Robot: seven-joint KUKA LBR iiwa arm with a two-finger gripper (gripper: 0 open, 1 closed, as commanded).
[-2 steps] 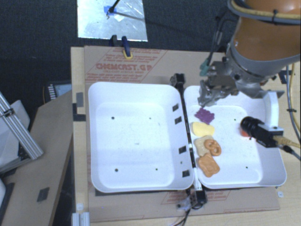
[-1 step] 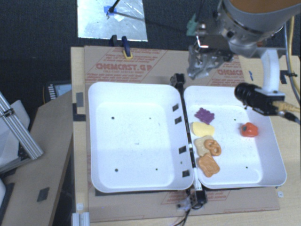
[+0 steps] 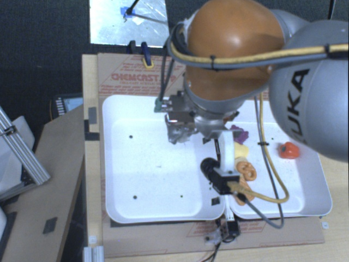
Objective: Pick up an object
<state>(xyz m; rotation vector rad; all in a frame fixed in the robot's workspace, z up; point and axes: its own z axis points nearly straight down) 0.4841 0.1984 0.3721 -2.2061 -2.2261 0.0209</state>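
Observation:
My gripper (image 3: 178, 129) hangs low over the right part of the left white bin (image 3: 125, 162), near the wall between the two bins. Nothing shows under it or in it. In the right bin (image 3: 311, 190) lie a red pepper-shaped toy (image 3: 289, 150), a brown pretzel (image 3: 246, 171), a small yellow piece (image 3: 240, 150) and a purple piece (image 3: 240, 132). These sit to the right of the gripper, partly hidden by the wrist. The big orange and grey arm covers the back of the right bin.
Both bins rest on a cardboard sheet (image 3: 131, 78) on the bench. A blue and yellow clamp (image 3: 146, 56) stands at the sheet's back edge. Metal rails (image 3: 19, 152) lie off to the far left. A few dark dots mark the left bin's floor.

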